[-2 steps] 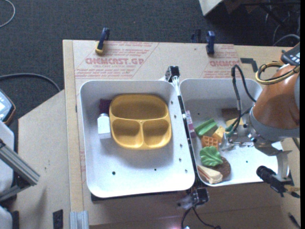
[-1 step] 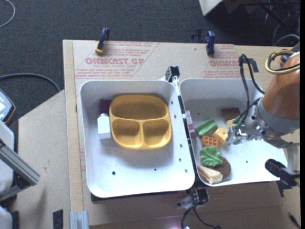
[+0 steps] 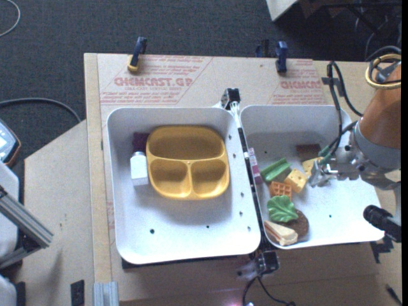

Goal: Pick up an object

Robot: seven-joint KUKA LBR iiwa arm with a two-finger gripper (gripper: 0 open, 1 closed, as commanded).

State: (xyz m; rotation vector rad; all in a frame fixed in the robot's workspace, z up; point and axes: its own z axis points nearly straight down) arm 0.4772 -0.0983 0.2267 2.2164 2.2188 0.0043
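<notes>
Arm (image 3: 382, 120) reaches in low, gripper (image 3: 317, 173) by yellow block (image 3: 296, 180).

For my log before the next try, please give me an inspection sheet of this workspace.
Surface: wooden bench, two white bins side by side.
Job's things: toy foods in right bin: green piece, waffle, yellow cheese block, brown piece.
Clutter: yellow divided tray and small white bottle in left bin.
Hand: hand low over right bin, beside cheese block.
Cables: black cable along the arm.
Surroundings: dark floor, clamps at bench's far edge.
</notes>
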